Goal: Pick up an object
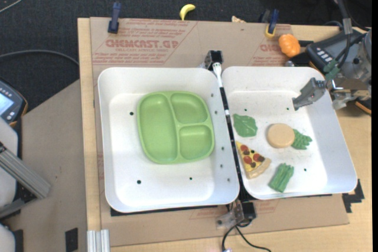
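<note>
In the right bin (pixel 260 88) lie several toy foods: a green leaf (pixel 244 125), a round tan biscuit (pixel 280 136), a small green piece (pixel 302 141) touching the biscuit's right side, a pizza slice (pixel 253 160) and a green bundle (pixel 281 177). The gripper (pixel 308 94) hangs over the right bin's far right part, above and to the right of the biscuit. It points down and to the left and carries nothing that I can see. The grey arm (pixel 348 65) comes in from the right edge.
A green divided plate (pixel 176 126) fills the middle of the left bin (pixel 118 144). An orange toy (pixel 289 44) and a yellow banana (pixel 187 10) lie on the board behind the bins. Blue clamps (pixel 114 16) hold the board's far edge.
</note>
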You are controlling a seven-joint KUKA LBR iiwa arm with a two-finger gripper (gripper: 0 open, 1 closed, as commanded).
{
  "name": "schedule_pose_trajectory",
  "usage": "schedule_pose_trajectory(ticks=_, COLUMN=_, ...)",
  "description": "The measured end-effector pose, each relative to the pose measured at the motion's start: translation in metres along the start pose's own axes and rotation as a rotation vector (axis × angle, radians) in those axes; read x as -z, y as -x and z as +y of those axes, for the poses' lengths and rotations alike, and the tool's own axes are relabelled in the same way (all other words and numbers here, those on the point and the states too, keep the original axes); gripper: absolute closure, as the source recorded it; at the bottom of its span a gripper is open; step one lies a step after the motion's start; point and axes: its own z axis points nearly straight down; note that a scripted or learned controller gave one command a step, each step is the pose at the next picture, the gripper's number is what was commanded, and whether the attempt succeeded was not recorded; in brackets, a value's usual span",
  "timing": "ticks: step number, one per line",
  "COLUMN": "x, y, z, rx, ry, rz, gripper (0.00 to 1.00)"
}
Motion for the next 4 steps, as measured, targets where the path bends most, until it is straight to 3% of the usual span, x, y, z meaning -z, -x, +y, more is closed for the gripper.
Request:
schedule_pose_trajectory(ticks=1, x=0.086, y=-0.124, z=0.006, rx=0.011, ry=-0.005, rz=0.006, gripper=0.0)
schedule_pose_trajectory(ticks=2, x=0.099, y=-0.22, z=0.0, rx=0.012, ry=-0.012, rz=0.007, gripper=0.0)
schedule_pose_trajectory(ticks=3, x=0.175, y=-0.131, z=0.025, rx=-0.008, ry=-0.004, rz=0.003, gripper=0.0)
schedule_pose_trajectory(ticks=4, x=0.17, y=-0.274, z=0.002, rx=0.013, ry=-0.013, rz=0.007, gripper=0.0)
